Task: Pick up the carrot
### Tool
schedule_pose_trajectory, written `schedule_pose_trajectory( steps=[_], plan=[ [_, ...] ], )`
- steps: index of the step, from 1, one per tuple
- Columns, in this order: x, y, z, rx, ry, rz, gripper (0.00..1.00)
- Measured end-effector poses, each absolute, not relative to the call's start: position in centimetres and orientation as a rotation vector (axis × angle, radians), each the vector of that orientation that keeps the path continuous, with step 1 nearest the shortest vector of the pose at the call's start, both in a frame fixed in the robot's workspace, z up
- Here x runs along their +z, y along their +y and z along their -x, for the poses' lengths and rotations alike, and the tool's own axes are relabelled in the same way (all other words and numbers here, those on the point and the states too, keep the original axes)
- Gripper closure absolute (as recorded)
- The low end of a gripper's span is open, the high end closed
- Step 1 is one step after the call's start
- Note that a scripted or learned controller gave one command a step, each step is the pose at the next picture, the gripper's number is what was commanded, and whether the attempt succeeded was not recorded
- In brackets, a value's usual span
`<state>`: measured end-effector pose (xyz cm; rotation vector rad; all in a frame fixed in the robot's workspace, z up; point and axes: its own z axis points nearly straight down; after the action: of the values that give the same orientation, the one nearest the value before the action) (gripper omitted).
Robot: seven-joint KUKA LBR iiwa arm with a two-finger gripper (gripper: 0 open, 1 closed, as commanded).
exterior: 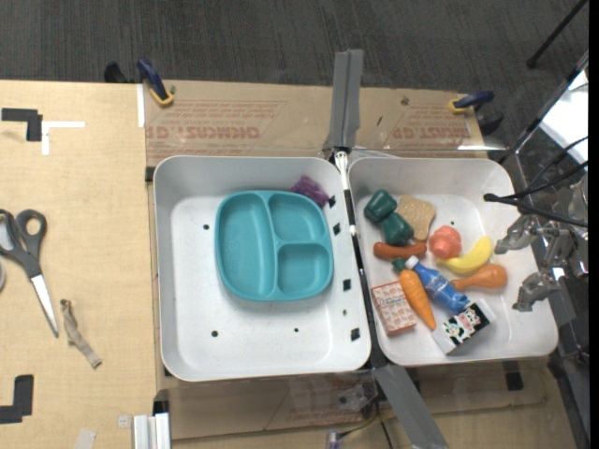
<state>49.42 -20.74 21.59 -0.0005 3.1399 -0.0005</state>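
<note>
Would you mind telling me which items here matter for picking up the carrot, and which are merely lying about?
For the job:
carrot, in the right bin
gripper, at that bin's right edge

Lying about:
teal divided plate in the left bin
banana
blue bottle
slice of bread
red sausage
scissors on the bench

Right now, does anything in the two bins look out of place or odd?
Nothing looks spilled or broken. The purple piece lies outside the teal tray, against the left bin's back wall. In the right bin, the carrot lies partly under the blue bottle.
</note>
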Motion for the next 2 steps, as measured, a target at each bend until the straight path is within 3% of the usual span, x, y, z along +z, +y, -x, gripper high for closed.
schedule_pose_trajectory(
  steps=[1, 2],
  plan=[
    [9.2, -13.7, -53.6, 0.0, 3.133, 0.182, 0.0],
    [9.4, -10.8, -53.1, -0.023, 3.13, 0.21, 0.0]
  ],
)
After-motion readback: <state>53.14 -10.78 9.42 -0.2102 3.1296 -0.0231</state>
